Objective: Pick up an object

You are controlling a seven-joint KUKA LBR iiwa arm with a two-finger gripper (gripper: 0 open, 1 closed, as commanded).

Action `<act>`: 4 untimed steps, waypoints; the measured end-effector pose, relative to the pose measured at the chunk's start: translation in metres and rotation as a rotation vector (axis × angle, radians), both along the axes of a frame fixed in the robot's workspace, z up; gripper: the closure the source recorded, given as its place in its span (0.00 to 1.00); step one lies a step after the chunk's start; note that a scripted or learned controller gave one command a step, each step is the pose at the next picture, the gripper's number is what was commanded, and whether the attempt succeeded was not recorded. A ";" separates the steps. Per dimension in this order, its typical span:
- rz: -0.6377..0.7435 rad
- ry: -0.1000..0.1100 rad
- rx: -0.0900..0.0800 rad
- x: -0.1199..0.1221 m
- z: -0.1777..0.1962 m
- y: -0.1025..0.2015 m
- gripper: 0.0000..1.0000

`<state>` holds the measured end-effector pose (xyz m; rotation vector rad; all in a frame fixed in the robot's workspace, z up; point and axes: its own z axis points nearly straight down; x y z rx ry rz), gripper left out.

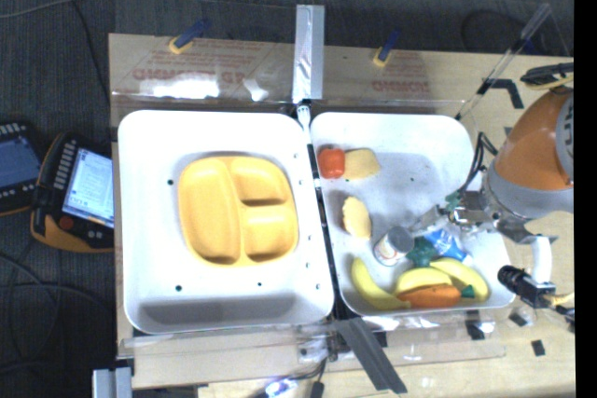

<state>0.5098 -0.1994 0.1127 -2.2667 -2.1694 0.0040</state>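
The right bin (420,140) holds several toy foods. A red tomato (331,162) and a pale yellow piece (363,163) lie at its far left. A cream lump (355,217) sits below them. Near the front lie a small white and grey cup (391,245), a teal and blue item (435,248), a yellow banana (372,285), a second yellow fruit (442,275) and an orange carrot (433,296). My gripper (454,212) hangs low over the bin's right side, just above and right of the teal item. Nothing visible is held in it.
A yellow divided tray (238,207) lies in the left bin (149,200). The grey arm with its orange band (534,154) crosses the right bin's right rim. A handheld pendant (75,191) lies off the bench at the left.
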 end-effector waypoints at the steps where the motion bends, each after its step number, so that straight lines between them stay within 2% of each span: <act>1: -0.017 -0.016 -0.009 -0.009 -0.023 0.013 0.00; 2: 0.015 -0.019 -0.010 0.006 -0.023 0.039 0.00; 3: 0.018 -0.015 -0.005 0.007 -0.018 0.040 1.00; 4: -0.118 0.002 -0.006 0.055 0.087 0.089 1.00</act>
